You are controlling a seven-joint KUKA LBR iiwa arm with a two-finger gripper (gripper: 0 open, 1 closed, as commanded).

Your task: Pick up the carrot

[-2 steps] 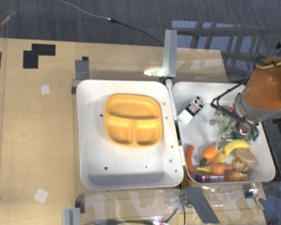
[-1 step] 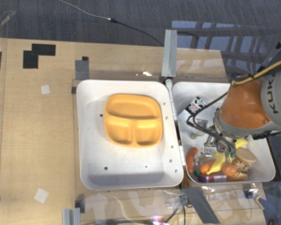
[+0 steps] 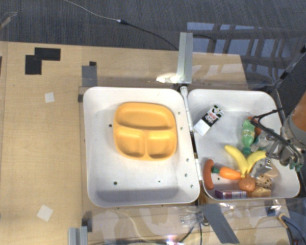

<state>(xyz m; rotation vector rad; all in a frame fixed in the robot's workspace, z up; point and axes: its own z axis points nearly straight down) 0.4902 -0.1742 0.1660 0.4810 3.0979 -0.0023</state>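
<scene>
Carrot point(image 3: 229, 173): small, orange, green-tipped at its left end, lying flat near the front of the right bin point(image 3: 229, 103), not yet lifted.

Gripper point(image 3: 273, 158): at the right edge of the right bin, low over the clutter, carried by the grey arm with its orange band point(image 3: 305, 117). Cannot tell how its jaws stand; cabling and dark linkage blur the tip. Nothing shows as held.

Nearest items: banana point(image 3: 240, 158), yellow, curved, just left of the gripper and just above the carrot; a tan, speckled piece point(image 3: 266, 180) below the tool.

Beside the carrot: a red sausage-like piece point(image 3: 208, 172) touching or nearly touching its green end; a brownish round item point(image 3: 247, 184) at its right end; a dark purple bar point(image 3: 229, 193) along the front wall.

Farther: green item point(image 3: 248, 132) behind the banana; black-and-white packet point(image 3: 207, 119) toward the bin's back left.

Left bin point(image 3: 99, 152): holds a yellow divided tray point(image 3: 145, 130), centred, well apart from the work.

Judgement: the carrot is hemmed in on three sides, so a descent from above looks the likeliest clean approach.
</scene>
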